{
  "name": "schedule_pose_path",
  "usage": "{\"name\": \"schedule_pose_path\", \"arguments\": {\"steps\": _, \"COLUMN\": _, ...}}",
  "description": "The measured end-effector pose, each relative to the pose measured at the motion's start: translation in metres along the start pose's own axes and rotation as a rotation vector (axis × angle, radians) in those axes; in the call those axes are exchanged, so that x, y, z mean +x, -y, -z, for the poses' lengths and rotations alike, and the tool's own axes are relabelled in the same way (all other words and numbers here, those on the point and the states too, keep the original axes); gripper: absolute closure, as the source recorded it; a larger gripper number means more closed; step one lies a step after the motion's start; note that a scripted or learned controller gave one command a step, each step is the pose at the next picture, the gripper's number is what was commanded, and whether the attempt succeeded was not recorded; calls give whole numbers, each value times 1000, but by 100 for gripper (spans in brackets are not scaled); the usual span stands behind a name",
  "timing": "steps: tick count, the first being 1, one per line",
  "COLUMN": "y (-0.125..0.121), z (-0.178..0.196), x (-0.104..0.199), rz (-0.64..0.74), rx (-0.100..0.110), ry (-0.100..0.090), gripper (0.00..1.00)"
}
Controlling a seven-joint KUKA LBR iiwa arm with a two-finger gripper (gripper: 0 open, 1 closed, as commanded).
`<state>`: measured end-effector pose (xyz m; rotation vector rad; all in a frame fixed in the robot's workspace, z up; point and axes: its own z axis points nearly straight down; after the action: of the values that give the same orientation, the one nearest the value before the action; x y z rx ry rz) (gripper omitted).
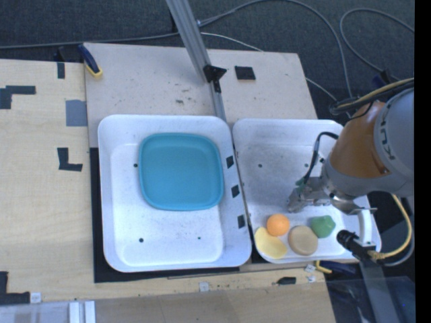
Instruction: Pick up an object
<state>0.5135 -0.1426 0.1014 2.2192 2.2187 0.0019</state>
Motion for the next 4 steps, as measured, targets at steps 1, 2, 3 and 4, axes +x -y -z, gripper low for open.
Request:
{"name": "schedule_pose_path", "arguments": {"steps": 1, "y": 1, "z": 53, "x": -10, "rz": 0, "rx": 0, "ry": -1, "gripper": 100}}
{"name": "schedule_pose_path", "arguments": {"steps": 2, "y": 2, "z": 95, "x": -12, "rz": 1, "rx": 0, "ry": -1, "gripper": 100}}
{"name": "schedule_pose_path", "arguments": {"steps": 3, "y": -2, "z": 157, "x": -11, "rz": 1, "rx": -1, "ry": -1, "gripper": 100}}
{"name": "schedule_pose_path", "arguments": {"steps": 4, "y": -11, "z": 145, "x": 45, "rz": 4, "rx": 4, "ry": -3, "gripper": 100}}
